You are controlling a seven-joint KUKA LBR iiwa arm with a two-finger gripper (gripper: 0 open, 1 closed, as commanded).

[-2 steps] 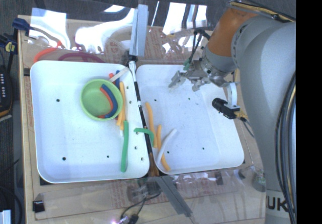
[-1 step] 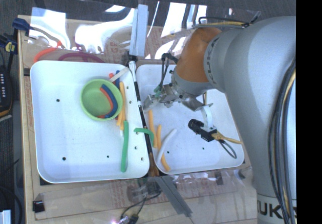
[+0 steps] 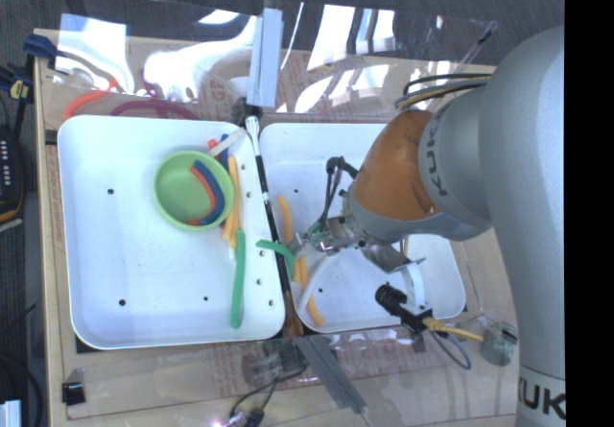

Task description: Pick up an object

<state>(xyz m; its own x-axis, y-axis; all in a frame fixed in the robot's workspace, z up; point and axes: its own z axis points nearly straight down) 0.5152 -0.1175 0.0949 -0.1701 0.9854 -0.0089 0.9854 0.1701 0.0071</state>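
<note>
My arm (image 3: 451, 166) reaches in from the right and bends down over the right bin (image 3: 288, 152). My pincer (image 3: 321, 238) is low in this bin, near the left wall. From this slanted view I cannot tell if it is released or clenched, and I see no thing between its tips.

Some small orange sticks (image 3: 285, 214) lie in the right bin close to the pincer: one near the dividing wall, one lower (image 3: 300, 269), and one more near the front wall (image 3: 314, 310). A thin green piece (image 3: 273, 247) lies across the rims where the two bins meet, just beside the pincer.

In the left bin (image 3: 106, 252) a green bowl (image 3: 179, 190) lies toward the right side, with red and blue pieces (image 3: 204, 187) inside it. A long green stick (image 3: 237, 281) lies along the right wall of this bin, below the bowl, and yellow-orange sticks (image 3: 231, 209) are just beside the bowl. The surface (image 3: 480, 286) carries both bins.
</note>
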